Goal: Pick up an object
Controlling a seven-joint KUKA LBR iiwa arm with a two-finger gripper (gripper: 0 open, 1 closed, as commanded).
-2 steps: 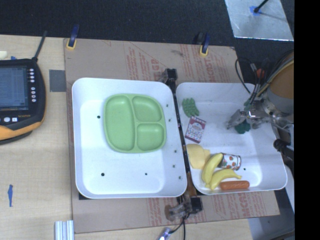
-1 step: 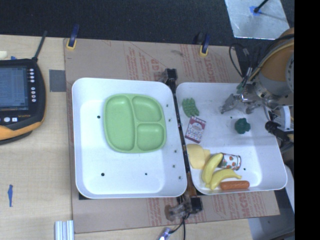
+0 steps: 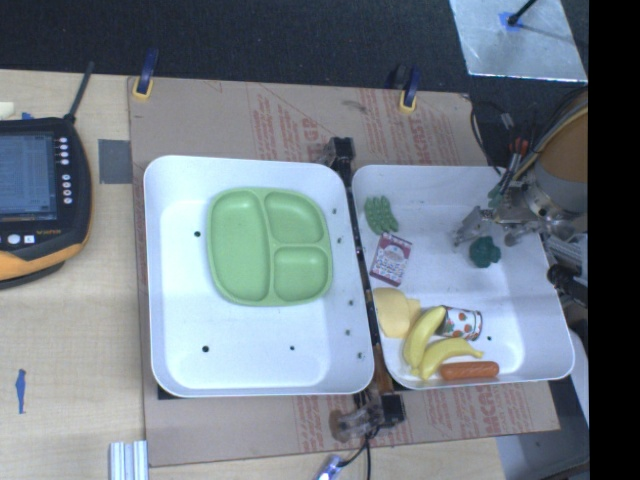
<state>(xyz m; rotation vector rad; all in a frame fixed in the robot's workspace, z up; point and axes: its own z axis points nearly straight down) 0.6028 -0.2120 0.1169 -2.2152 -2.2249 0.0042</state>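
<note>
A grey robot arm with an orange band reaches in from the right over the right bin [image 3: 520, 313], one of two shallow white bins set side by side on a sheet of cardboard [image 3: 250, 118] atop the bench. Its gripper [image 3: 490, 230] hangs low over the far right part of that bin, directly above and just beside a small dark green object [image 3: 485, 252] that lies on the bin floor; whether the fingers touch it cannot be told, and how wide the jaws stand cannot be told either, as the metal parts blur together. Elsewhere in the right bin, a leafy green piece [image 3: 380, 213] lies at the far left corner, with a small red-and-white packet [image 3: 390, 259] just nearer. Along the near edge sit a pale yellow round item [image 3: 393, 311], a yellow banana [image 3: 430, 340], a small printed cup on its side [image 3: 464, 322] and an orange-red sausage-shaped piece [image 3: 469, 371], all crowded close together. The left bin [image 3: 180, 298] holds a light green divided plate [image 3: 269, 246] with three compartments, lying flat toward its far side. At the bench's left edge rests a handheld control pendant [image 3: 35, 203] with a dark screen and orange trim.
</note>
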